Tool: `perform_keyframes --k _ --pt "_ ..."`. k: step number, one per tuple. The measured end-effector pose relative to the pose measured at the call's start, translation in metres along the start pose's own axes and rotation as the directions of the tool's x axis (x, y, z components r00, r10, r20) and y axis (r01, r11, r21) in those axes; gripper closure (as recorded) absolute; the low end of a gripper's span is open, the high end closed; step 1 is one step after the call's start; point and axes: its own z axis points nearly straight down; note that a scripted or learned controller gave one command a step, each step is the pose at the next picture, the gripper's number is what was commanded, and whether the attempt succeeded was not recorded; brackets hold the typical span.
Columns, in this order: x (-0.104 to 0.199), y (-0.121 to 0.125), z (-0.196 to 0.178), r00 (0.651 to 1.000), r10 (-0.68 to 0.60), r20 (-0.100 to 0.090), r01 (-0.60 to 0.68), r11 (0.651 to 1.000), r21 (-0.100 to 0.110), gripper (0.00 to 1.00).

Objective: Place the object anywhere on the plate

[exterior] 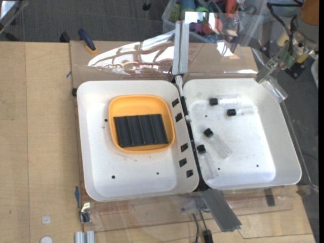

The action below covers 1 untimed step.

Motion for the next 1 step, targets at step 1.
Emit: perform_keyframes --k 1 --pt "-0.0243 -0.0318 -0.0798 0.955 -0.296 0.003 0.296 0.955 -0.001 1.0"
